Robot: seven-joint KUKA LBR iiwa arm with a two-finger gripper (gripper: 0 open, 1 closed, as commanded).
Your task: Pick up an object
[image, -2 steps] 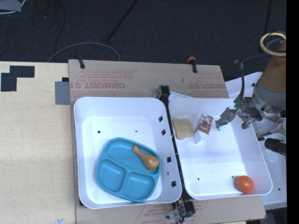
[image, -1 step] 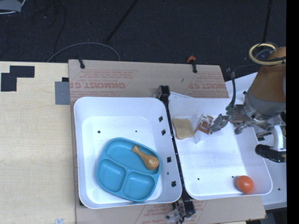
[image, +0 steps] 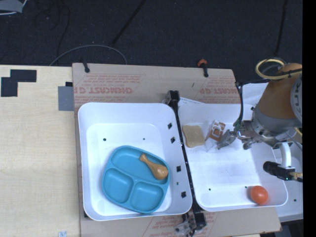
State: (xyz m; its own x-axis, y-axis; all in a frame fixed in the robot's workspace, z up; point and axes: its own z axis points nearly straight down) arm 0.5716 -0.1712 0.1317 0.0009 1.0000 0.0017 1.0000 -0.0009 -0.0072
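Note:
In the right bin (image: 232,174), a tan slice of bread (image: 193,136) lies near the left wall. Just right of it is a small brown and white packet (image: 217,130). An orange-red ball (image: 258,194) rests in the bin's front right corner. My gripper (image: 228,140) reaches in from the right and sits low in the bin, right beside the packet's lower right edge. I see nothing clearly held by it. In the left bin (image: 98,120), a tan toy drumstick (image: 154,167) lies on a blue divided plate (image: 133,181).
A black divider with clips (image: 178,147) separates the two bins. The orange-banded arm (image: 276,100) hangs over the right bin's far right side, with cables (image: 281,169) trailing below it. Cardboard (image: 148,85) lies under the bins.

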